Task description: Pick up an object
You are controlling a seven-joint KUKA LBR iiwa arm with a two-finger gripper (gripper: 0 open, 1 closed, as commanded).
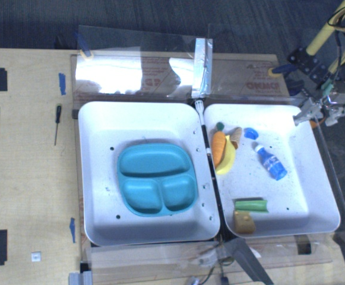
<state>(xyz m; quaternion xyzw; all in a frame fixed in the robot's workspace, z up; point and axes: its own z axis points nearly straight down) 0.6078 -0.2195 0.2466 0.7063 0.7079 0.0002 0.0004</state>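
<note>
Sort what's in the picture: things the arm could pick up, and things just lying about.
For the pick:
carrot
banana
blue bottle
blue cap
green block
brown piece
gripper

Lying about:
teal divided tray
screwdriver
clear panel

Light falls from above, bright and cool-toned. Strong glare whitens the clear panel (138, 70) along the far edge of the left bin (95, 159) and washes the far rim of the right bin (315, 212). Shadows under the blue tray (157, 178) are soft. The whole frame is slightly soft and grainy; the floor beyond stays dim.
</note>
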